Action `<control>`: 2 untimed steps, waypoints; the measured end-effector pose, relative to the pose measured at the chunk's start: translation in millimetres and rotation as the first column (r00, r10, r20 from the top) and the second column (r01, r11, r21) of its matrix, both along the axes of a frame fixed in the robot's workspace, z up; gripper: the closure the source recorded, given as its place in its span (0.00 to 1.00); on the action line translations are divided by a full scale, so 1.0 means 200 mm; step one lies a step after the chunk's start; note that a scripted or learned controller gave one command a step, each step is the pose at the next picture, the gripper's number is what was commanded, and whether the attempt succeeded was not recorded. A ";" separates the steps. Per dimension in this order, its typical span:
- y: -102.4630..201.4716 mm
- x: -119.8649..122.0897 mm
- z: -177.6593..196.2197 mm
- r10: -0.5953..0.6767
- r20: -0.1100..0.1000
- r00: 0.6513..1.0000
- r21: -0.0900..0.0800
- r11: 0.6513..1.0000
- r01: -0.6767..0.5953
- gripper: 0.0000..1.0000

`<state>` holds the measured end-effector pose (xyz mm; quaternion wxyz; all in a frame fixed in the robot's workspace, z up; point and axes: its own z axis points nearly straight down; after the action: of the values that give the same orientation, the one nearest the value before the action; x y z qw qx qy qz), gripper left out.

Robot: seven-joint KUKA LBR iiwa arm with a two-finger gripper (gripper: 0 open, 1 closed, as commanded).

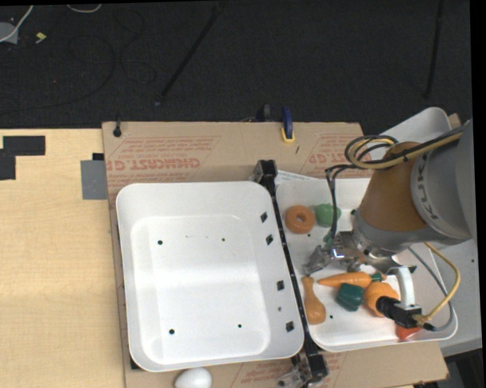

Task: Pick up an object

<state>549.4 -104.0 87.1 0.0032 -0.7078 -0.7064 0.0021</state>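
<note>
end effector (329,256) low in right bin (439,333), finger state unclear; carrot (345,280) just below it, doughnut (300,219) up-left

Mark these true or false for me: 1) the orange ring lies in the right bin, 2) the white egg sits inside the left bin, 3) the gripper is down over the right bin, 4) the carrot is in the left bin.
1) True: the orange ring lies in the right bin, near its far end.
2) False: the white egg lies outside, beside the near rim of the left bin.
3) True: the gripper is low over the right bin.
4) False: the carrot lies in the right bin.
</note>
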 end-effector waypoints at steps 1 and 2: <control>-0.01 0.01 0.05 -0.005 0.003 1.000 0.000 1.000 0.005 1.00; 0.01 -0.17 0.01 0.002 0.009 1.000 -0.002 1.000 -0.002 1.00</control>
<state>516.2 -102.3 88.2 -0.0004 -0.7073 -0.7069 -0.0004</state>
